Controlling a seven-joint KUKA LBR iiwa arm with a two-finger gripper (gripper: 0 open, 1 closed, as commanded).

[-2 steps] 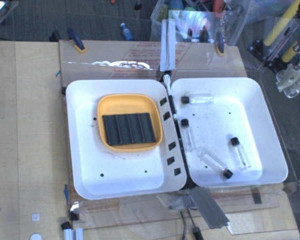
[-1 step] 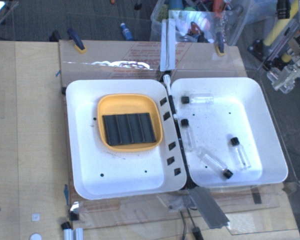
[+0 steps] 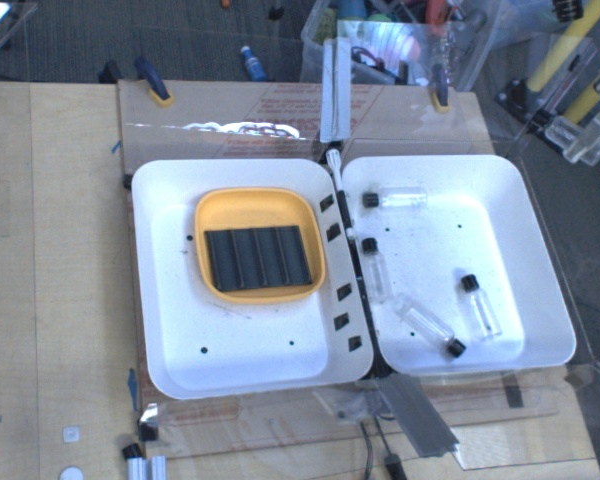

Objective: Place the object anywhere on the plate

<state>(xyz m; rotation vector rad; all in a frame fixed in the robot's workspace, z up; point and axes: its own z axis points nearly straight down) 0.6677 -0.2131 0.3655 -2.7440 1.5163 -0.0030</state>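
Inside left bin (image 3: pixel 170 358), yellow plate (image 3: pixel 212 208) holds dark ribbed block (image 3: pixel 258 258)

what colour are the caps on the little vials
Black, on clear vials in the right bin; the camera view shows it.

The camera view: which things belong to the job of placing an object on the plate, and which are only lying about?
For the job:
- yellow plate in the left bin
- four clear vials in the right bin

Lying about:
- clear tub of clutter behind the bins
- blue clamp
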